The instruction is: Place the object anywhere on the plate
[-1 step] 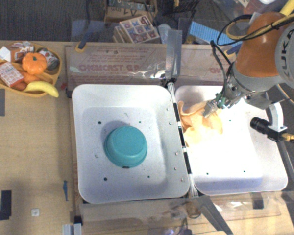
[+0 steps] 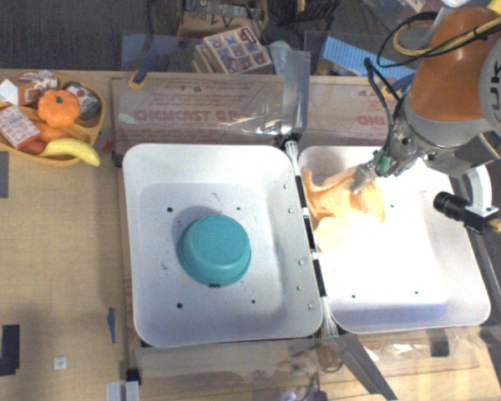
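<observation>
Hanging over the right bin (image 2: 451, 307), gripper (image 2: 369, 176) seemingly pinching the orange cloth (image 2: 338, 203), grip unclear in the glare; teal plate (image 2: 215, 250) sitting in left bin (image 2: 150, 307).

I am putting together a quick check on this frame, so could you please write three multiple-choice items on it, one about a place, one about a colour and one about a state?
1. Where does the teal plate sit?
A. in the left bin
B. in the right bin
C. on the bench outside the bins

2. What colour is the soft object in the right bin?
A. blue
B. pale orange
C. green

3. How does that object lie?
A. flat on the plate
B. against the divider side of the right bin, under the tool
C. on the fruit tray

Answers:
1 A, it rests on the floor of the left bin.
2 B, its crumpled surface reads yellowish orange.
3 B, it lies beside the wall between the bins.
</observation>
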`<state>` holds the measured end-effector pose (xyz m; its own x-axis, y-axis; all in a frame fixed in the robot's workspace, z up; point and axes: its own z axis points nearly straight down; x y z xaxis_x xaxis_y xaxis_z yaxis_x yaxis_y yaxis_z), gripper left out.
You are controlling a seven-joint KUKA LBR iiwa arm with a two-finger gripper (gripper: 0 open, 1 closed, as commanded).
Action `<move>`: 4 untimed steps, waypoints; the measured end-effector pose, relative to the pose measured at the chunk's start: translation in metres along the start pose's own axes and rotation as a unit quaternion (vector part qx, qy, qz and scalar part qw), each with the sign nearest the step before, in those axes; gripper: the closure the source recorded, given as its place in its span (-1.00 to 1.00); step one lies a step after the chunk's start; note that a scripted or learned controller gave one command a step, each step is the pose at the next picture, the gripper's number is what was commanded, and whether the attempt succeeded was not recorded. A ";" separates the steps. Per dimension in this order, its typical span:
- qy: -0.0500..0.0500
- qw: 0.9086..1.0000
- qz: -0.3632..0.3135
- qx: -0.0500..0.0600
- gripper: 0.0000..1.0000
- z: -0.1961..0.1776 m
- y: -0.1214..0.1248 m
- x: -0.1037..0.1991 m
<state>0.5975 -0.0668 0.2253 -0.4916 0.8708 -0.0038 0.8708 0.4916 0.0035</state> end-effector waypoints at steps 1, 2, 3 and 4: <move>0.002 0.980 -0.199 0.001 1.00 -0.008 0.018 0.055; 0.002 0.921 -0.389 0.000 1.00 -0.016 0.028 0.103; 0.002 0.865 -0.502 -0.001 1.00 -0.020 0.042 0.146; 0.002 0.863 -0.505 -0.001 1.00 -0.010 0.056 0.195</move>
<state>0.5506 0.1309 0.2344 -1.0000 -0.0015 -0.0026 -0.0015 1.0000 0.0018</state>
